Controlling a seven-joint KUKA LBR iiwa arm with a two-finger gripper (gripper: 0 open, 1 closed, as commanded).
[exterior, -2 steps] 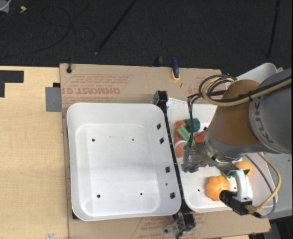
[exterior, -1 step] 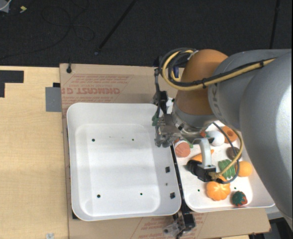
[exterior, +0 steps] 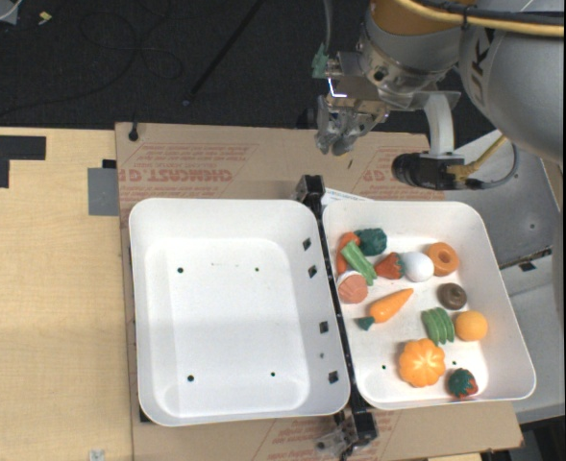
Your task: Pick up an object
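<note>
our gripper [exterior: 341,138] hangs above the right bin's [exterior: 499,257] far edge, its state unclear from here, so we should descend squarely over the toy carrot [exterior: 392,304] lying mid-bin.

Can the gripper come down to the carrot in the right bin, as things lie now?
Probably yes. The gripper hangs above the bench behind the bins, and nothing lies over the carrot. It is open from above, though a pink piece and other toy foods lie close beside it.

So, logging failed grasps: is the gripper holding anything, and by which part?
Nothing shows between the fingers of the gripper; it hangs above the cardboard, behind the right bin.
</note>
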